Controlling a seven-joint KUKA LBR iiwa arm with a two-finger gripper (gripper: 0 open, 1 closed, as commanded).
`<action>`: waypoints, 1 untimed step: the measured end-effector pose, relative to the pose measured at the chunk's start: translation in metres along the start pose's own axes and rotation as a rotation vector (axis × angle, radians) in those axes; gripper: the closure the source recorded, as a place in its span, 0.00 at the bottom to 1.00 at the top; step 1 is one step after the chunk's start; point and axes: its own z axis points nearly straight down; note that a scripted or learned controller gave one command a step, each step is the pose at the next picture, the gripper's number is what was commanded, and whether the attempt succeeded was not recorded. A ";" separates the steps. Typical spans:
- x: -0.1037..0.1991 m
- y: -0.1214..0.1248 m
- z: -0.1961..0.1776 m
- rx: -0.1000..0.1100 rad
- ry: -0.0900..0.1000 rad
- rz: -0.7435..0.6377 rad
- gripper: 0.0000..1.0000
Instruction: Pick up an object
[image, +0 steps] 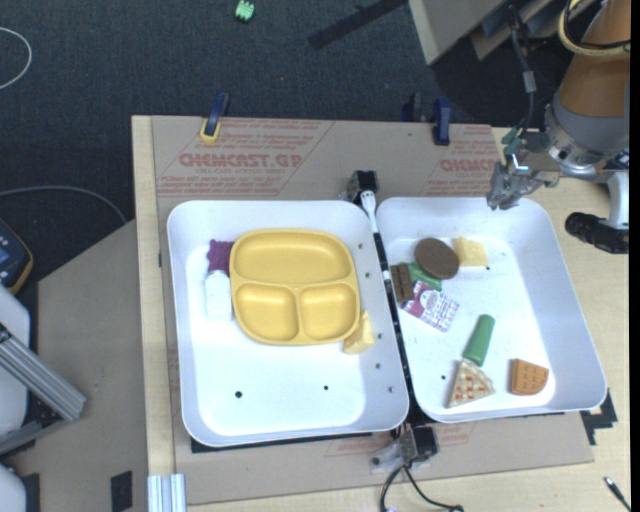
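Leftmost, the left shallow white bin (200, 390) holds a yellow plastic plate with three compartments (294, 285) in its upper half. Tucked against the plate's left edge are a small purple object (219, 254) and, just below it, a small white bottle-like piece (217, 295); a pale yellow scrap (360, 335) peeks out at the plate's lower right corner.

Across the divider, the right shallow white bin (560, 300) carries a scatter of toy food. Near its upper left lie a dark brown bar (402, 283), a round brown cookie-like disc (437, 258) and a pale yellow block (470, 251) — the disc touching both. Below them sits a pink and white printed packet (433, 305). Lower down are a green cylinder (480, 339), a triangular pizza-slice toy (468, 384) and an orange waffle-textured piece (527, 377), each apart from the others.

At the far right, the arm's grey two-finger gripper (509, 187) hangs over the right bin's upper right rim — nothing between its fingers; whether they stand apart or together cannot be told.
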 end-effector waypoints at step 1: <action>0.031 -0.041 0.011 0.011 0.004 -0.001 1.00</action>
